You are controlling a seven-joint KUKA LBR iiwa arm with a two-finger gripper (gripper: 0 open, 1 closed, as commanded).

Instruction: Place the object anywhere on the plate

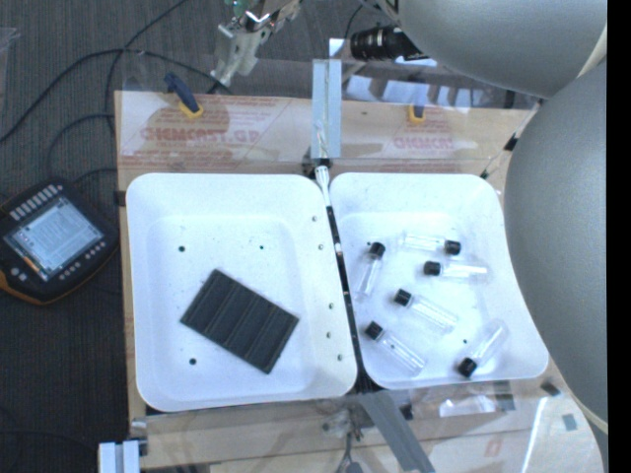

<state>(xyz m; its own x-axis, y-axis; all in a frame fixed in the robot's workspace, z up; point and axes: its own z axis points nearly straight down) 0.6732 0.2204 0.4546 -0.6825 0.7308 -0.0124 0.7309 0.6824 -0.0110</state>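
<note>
A dark ribbed rectangular plate [240, 320] lies slanted on the floor of the left white bin [148, 215], toward its front. Several clear vials with black caps lie scattered in the right white bin [493, 210]; one vial [426, 309] is near the middle, another vial [397, 349] sits toward the front. My gripper [240, 49] hangs high at the back, beyond the left bin's far edge and above the cardboard backing, far from both plate and vials. Whether anything sits in it is too small to make out.
The grey arm body [532, 47] looms over the top right and the right bin's outer side. An upright metal post [326, 106] stands behind the seam between the bins. A teach pendant [49, 239] lies left of the bench. Clamps [183, 95] grip the backing.
</note>
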